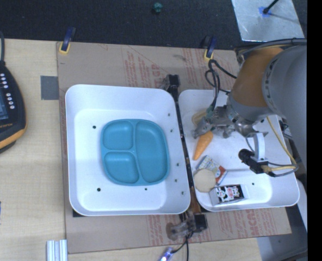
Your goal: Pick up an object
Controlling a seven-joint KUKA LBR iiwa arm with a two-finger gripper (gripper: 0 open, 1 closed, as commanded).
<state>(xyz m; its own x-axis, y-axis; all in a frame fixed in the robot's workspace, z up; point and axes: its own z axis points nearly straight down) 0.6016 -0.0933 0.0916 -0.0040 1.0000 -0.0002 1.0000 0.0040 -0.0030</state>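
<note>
In the right bin lie an orange carrot, a round tan biscuit-like piece, a small red and white packet and a black and white carton. My gripper hangs low over the bin's left side, right at the carrot's upper end. The grey arm with its orange band covers the bin's upper right part. I see nothing lifted off the bin floor.
The left bin holds a blue divided plate. A black cable connector dangles from the wrist over the right bin. A pendant lies at the bench's left edge.
</note>
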